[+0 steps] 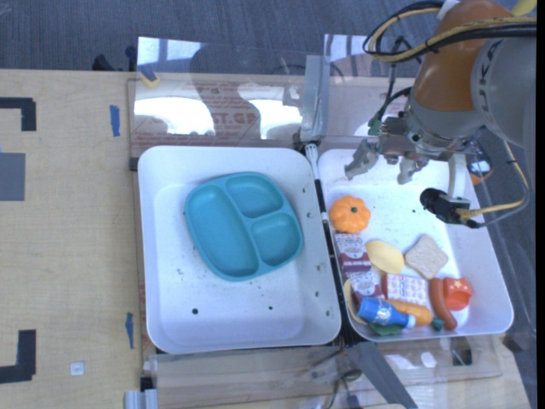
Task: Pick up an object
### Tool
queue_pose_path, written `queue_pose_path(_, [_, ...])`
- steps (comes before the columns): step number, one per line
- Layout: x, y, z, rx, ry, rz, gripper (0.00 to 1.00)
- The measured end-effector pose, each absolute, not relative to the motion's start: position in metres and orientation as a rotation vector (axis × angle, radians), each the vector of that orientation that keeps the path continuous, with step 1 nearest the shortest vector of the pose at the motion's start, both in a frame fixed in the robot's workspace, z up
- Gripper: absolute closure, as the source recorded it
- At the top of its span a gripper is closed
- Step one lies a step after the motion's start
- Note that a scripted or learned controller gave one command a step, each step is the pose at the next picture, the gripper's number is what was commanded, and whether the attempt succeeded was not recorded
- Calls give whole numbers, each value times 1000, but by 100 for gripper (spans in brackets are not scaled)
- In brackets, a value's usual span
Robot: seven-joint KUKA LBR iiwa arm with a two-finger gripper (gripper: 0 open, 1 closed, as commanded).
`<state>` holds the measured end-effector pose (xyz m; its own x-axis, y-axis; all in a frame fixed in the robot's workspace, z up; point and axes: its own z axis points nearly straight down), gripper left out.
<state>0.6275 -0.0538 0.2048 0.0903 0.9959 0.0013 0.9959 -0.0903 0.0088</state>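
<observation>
Camera view: pincer (383, 167) open, empty.

The two bins (162, 228) are white, the left one flecked with a few dark specks. In it lies a turquoise plate (244, 224). The right bin holds an orange pumpkin (350, 215), a pale yellow lemon (385, 256), tan bread (426, 256), a red-brown sausage (443, 303), a red pepper (457, 291), a blue bottle (379, 312) and white packets (352, 251) with red print. The tabletop (68, 228) is light wood with black marks and blue tape. The arm (460, 66) is grey and orange, with yellow and black cables.
</observation>
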Motion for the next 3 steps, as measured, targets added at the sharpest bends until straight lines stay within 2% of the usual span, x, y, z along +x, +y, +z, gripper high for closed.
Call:
queue_pose_path(1, [621,-49,184,2311,2132,-4,0])
queue_pose_path(2, [637,-95,88,2122,2308,7,0])
queue_pose_path(3, [617,-94,87,2104,2330,3,0])
